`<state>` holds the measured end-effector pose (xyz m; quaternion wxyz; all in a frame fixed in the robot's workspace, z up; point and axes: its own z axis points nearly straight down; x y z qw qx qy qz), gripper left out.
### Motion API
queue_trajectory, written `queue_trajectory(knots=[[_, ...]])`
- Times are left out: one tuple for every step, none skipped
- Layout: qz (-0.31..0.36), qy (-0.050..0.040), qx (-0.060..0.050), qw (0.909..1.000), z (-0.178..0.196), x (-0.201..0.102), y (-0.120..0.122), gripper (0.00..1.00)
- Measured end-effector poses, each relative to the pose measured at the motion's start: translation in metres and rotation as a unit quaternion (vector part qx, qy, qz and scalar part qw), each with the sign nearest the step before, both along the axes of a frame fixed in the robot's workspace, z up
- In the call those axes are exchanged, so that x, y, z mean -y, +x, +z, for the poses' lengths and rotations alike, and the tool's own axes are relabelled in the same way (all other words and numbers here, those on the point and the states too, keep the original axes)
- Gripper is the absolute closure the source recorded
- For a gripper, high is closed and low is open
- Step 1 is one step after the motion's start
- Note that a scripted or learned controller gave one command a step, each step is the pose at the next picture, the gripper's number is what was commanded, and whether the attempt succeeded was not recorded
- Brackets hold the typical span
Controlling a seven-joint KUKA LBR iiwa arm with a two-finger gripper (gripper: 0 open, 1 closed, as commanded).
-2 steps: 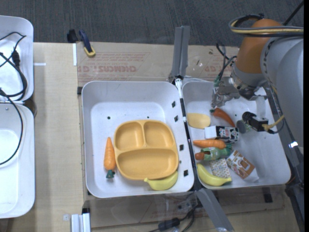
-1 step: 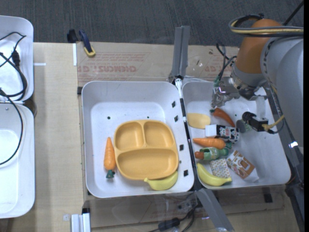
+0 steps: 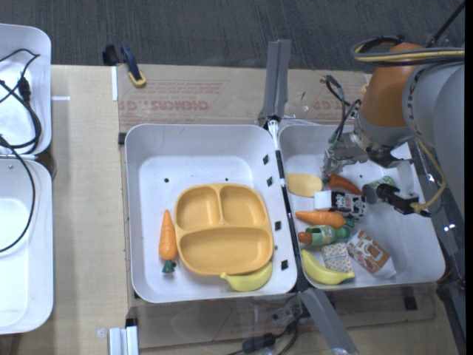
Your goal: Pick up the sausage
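Camera view: hand (image 3: 341, 156), grip unclear, over sausage (image 3: 344, 184) beside carrot (image 3: 320, 217) and white block (image 3: 323, 200).

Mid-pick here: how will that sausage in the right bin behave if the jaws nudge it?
The sausage looks smooth and rounded, so it would probably roll or slip if nudged. It lies beside the white block and a dark packet, which may brace it. It seems small, so probably light.

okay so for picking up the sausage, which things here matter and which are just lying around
Matter:
sausage, right bin
gripper, just above it
right bin

Lying around:
yellow plate
carrot and banana, left bin
carrot, banana, green bottle and snack packet, right bin
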<state>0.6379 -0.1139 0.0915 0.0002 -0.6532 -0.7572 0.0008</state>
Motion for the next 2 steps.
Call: queue_trajectory(knots=[[-0.109, -0.0004, 0.001, 0.994, 0.001, 0.017, 0.021, 0.0], [-0.081, 0.0, 0.001, 0.9967, 0.0, -0.005, -0.025, 0.0]])
